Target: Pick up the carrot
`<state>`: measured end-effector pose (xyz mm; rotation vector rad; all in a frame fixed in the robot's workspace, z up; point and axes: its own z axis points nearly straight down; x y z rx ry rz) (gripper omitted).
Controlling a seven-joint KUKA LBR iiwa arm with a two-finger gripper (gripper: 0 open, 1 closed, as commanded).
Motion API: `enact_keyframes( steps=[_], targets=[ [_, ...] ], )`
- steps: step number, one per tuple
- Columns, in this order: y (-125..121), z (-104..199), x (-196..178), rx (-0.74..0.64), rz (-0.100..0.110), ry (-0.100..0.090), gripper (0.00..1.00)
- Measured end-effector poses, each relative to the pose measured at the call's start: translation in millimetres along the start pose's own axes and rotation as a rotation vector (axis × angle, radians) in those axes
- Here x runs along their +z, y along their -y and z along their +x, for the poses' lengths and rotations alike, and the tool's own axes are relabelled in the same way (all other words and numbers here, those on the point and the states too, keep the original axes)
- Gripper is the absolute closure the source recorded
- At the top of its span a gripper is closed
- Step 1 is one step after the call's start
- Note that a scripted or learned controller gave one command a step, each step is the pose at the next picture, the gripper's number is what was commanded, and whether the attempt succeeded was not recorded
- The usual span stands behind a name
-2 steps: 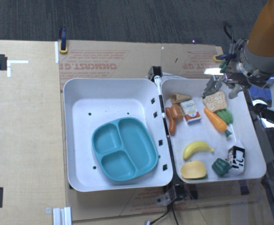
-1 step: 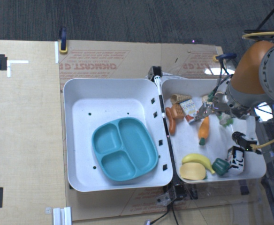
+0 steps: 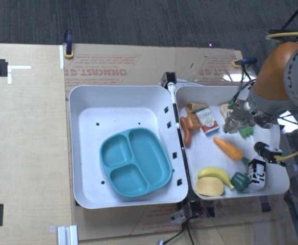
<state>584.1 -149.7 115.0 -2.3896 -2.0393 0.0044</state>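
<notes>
The arm is cut off by the right edge of the frame, and its wrist hides part of the right bin's far corner, including most of a pale item and part of a green one. Gripper fingers are too dark and cluttered to resolve. The small carton's label print and the black-and-white object near the bin's right rim are too small to identify.

Orange carrot (green-tipped), yellow banana, teal divided plate, white bins, black-and-white cow toy.
</notes>
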Motion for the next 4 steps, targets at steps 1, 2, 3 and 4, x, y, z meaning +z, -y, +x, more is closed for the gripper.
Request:
enact_keyframes(
  steps=[1,2,3,4],
  targets=[
    [0,0,0,0.0,0.0,0.0,0.0],
    [68,-2,24,0.022,0.003,-0.002,0.0],
    [67,-3,16,0.028,0.002,-0.002,1.0],
    [40,45,-27,0.048,0.001,-0.001,1.0]
  ],
)
